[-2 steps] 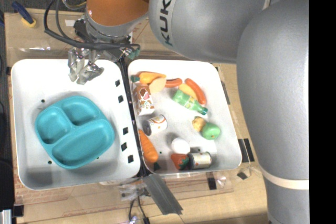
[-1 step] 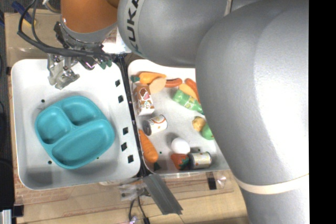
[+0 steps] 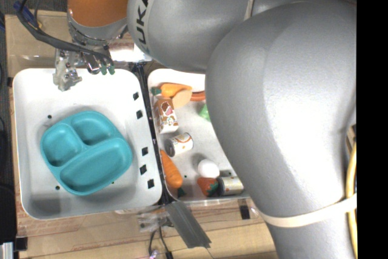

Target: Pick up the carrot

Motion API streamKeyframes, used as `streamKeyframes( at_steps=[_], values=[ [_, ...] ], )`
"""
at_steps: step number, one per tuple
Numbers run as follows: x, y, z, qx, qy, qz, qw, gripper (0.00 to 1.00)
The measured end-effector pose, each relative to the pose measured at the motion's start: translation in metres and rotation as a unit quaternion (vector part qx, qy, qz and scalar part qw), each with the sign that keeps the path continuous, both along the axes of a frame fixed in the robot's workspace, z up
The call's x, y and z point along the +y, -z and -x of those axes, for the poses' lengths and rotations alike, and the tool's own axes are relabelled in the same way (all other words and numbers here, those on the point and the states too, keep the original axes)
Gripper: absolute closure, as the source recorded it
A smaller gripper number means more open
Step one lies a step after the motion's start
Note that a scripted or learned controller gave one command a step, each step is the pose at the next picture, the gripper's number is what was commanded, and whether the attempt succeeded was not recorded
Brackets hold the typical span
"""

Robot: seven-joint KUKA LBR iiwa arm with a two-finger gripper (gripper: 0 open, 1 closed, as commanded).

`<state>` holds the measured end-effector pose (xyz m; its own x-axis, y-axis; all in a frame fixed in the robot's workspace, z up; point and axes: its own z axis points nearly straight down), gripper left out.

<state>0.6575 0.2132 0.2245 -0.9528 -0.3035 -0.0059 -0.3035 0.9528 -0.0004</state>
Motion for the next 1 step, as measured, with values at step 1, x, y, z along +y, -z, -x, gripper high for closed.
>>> streamKeyframes(
  at_steps=[1],
  values=[
    [0.0072,-0.1491,0.0173,-0.004,-0.148,0.0002,0.9890,1.00]
  ],
)
